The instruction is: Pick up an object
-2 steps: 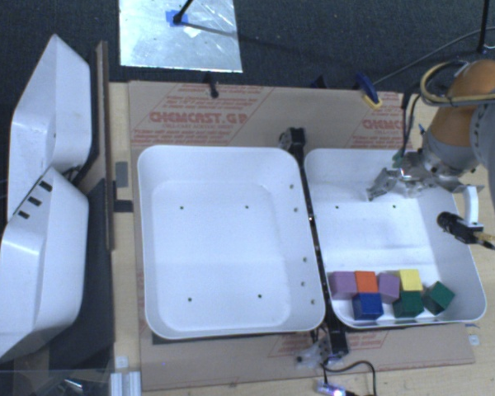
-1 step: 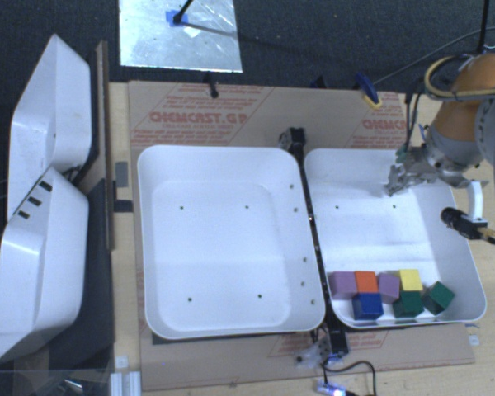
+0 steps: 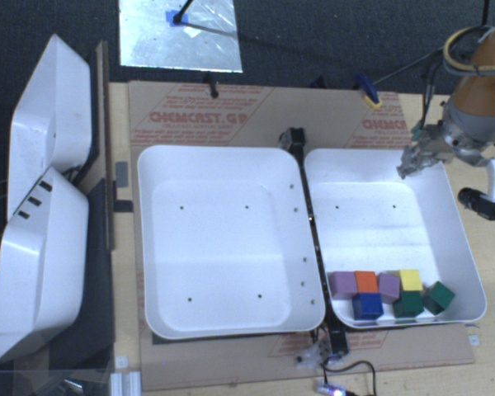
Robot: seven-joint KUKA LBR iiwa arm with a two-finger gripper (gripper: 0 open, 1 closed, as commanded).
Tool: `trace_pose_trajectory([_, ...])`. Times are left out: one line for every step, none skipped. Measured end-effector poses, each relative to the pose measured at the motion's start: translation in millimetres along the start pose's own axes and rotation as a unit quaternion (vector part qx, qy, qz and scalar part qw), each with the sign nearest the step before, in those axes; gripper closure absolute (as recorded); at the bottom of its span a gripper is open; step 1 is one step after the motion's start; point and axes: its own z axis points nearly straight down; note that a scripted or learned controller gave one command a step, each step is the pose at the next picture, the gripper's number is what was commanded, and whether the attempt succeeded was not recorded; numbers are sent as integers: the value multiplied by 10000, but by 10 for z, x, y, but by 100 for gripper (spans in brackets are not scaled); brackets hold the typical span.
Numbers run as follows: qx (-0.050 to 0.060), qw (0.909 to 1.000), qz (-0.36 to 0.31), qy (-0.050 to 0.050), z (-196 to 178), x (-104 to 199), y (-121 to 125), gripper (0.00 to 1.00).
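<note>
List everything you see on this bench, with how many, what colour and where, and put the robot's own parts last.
bins: 2, white, side by side; left bin, right bin
blocks: 7, in the right bin's near corner: purple, orange, lilac, yellow, blue, green, green
cardboard sheet: 1, tan, under the bins
arm: 1, grey and orange, upper right
gripper: 1, above the right bin's far edge

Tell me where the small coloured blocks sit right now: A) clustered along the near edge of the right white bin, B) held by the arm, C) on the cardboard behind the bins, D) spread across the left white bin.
A: the small coloured blocks lie bunched against the near edge of the right white bin, far from the gripper at its far right corner.
</note>
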Motion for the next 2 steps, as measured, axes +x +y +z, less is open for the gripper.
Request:
trace_pose_trajectory([5,10000,-2,2,-499,84,62,100])
trace_pose_trajectory([6,10000,-2,3,-959,154,67,100])
